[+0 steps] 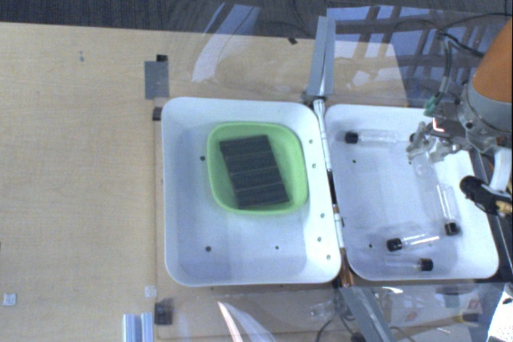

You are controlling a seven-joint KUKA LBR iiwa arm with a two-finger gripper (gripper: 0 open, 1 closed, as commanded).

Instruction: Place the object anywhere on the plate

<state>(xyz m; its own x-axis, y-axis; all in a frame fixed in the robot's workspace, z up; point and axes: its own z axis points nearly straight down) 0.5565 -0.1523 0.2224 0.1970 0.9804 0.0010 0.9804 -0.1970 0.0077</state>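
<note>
wooden bench (72, 172) bears both bins; my gripper (425, 146) hovers above tubes (443, 200) (grip state unclear); plate (298, 164) awaits.

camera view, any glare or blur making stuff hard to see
In the camera view, pale blue reflections streak a clear panel behind the bins; the clear tubes nearly vanish against the right bin, only their black caps standing out; the tool is soft and cluttered; the green plate is sharp and evenly lit.
</note>
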